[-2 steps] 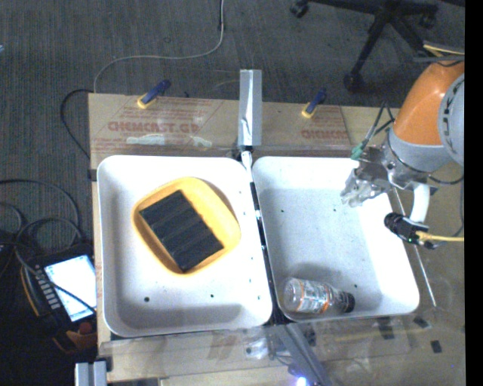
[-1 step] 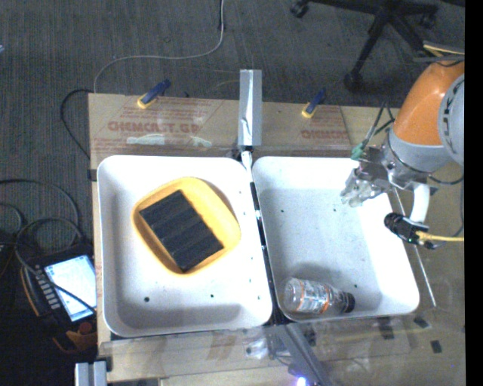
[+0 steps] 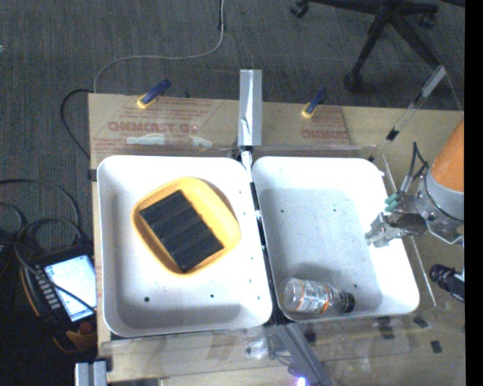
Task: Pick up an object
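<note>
We see the counter point(image 3: 189, 121) on grey carpet point(image 3: 45, 45), an office chair point(image 3: 385, 22) at the upper right. A plastic bottle point(image 3: 317, 296) lies in the right bin's point(image 3: 317, 203) lower edge. The pincer point(image 3: 381, 230) hangs at the bin's right side; whether it is clenched we cannot tell.

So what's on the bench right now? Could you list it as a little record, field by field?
left bin: holds a yellow dish with a dark ridged block on it
right bin: holds a plastic bottle lying on its side at the near edge
tool: over the right bin's right side, apart from the bottle
arm: reaches in from the right
</note>
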`<act>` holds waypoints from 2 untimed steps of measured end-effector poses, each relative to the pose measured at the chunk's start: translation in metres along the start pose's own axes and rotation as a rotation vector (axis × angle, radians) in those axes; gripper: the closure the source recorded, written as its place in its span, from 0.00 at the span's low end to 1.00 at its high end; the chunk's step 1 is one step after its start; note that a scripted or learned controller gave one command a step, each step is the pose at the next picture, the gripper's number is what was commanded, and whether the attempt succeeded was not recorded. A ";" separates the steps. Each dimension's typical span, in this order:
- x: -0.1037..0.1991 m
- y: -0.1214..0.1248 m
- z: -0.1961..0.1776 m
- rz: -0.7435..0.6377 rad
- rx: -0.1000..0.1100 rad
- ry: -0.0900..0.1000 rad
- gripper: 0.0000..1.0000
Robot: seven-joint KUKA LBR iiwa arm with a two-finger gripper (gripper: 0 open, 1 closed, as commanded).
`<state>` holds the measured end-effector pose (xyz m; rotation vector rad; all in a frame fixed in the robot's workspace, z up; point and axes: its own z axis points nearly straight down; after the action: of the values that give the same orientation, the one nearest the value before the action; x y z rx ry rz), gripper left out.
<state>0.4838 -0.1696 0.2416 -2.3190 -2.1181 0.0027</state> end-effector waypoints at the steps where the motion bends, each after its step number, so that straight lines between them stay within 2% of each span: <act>1: 0.096 0.004 0.027 -0.063 0.000 0.001 0.00; 2: 0.045 0.017 0.034 -0.016 0.000 0.000 0.00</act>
<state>0.5044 -0.1258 0.2079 -2.3016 -2.1370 0.0032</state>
